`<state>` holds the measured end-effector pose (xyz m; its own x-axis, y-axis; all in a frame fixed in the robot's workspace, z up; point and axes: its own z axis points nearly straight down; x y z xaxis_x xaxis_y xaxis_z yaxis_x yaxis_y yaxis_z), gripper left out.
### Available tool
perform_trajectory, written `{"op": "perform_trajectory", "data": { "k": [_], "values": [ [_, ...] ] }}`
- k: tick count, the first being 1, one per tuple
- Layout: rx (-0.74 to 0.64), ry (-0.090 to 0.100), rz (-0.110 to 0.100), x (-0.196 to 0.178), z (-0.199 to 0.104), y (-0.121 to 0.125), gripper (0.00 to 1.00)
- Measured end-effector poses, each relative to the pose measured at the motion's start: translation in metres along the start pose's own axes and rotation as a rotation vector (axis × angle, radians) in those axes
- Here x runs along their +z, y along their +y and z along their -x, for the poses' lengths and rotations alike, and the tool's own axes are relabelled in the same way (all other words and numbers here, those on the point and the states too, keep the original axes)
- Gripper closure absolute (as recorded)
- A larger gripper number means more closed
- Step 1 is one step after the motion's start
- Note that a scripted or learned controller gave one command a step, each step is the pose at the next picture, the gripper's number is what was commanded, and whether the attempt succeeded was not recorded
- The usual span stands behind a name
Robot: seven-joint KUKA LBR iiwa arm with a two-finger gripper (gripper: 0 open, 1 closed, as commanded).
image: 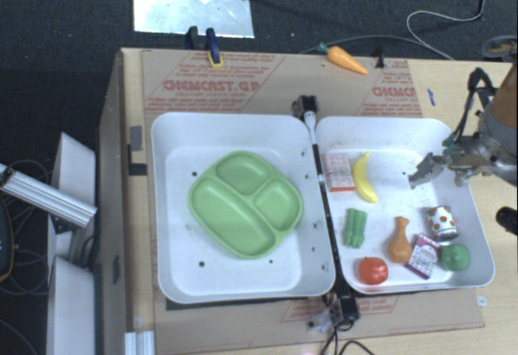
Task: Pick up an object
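1. Bench board (243,85): brown sheet under both bins, printed in red "CHEMCAST GP" at upper left; the same print recurs at upper right, partly cut off.
2. Left bin (174,183): white, shallow; holds one green divided plate (245,204) with three compartments, lying near its middle.
3. Right bin (388,139): white, shallow; contents listed below.
4. White packet (337,171): red label, writing too small to read; upper left of the right bin, just beside the banana (365,178).
5. Green ridged piece (354,227): below the packet.
6. Red tomato (372,270): front edge of the bin.
7. Orange gourd-shaped toy (399,240): between the tomato and the small can (441,222).
8. Can: white with red spots; print unreadable.
9. Purple packet (422,256): touching a green ball (455,257); print unreadable.
10. Carrot (347,59): on the board behind the bins.
11. Gripper (427,171): over the right bin's upper right area, above the can, well apart from the banana; nothing seen between its fingers; how far they stand apart cannot be told.
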<state>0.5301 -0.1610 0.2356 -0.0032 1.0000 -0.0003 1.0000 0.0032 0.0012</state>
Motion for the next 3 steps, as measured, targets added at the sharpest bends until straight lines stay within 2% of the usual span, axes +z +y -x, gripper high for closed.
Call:
{"op": "perform_trajectory", "data": {
  "k": [1,2,3],
  "values": [
    [0.0,0.001,-0.002,0.114,-0.01,0.113,0.0],
    [-0.002,0.0,0.001,0.151,-0.038,0.139,0.0],
    [-0.005,-0.002,0.005,0.14,-0.038,0.14,1.0]
  ]
}}
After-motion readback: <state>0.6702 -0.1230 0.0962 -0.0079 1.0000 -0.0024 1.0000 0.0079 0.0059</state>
